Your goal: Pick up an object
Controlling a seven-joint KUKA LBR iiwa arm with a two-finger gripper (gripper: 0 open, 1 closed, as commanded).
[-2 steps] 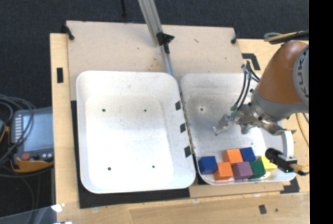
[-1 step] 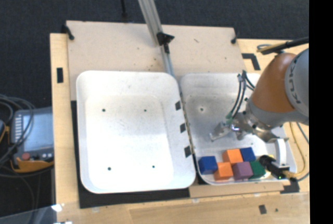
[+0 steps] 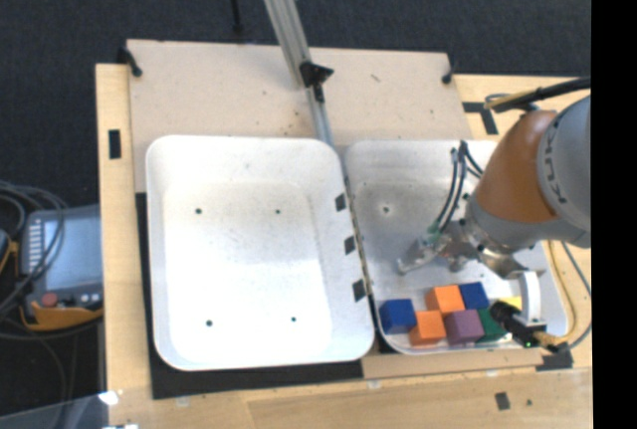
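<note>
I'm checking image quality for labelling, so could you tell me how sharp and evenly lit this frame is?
Camera view: soft overall, the coloured blocks lacking crisp edges; the left bin is bright, nearly washed out; the right bin is greyer, shaded around the gripper.

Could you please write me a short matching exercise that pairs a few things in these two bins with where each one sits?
Things:
1. purple block
2. left bin
3. gripper
4. lone blue block

Places:
A. over the middle of the right bin, above the blocks
B. at the right bin's near edge, leftmost of the blocks
C. beside the right bin, on the side away from the arm
D. at the near edge, directly right of an orange block

Pairs: 1-D, 2-C, 3-A, 4-B
</note>
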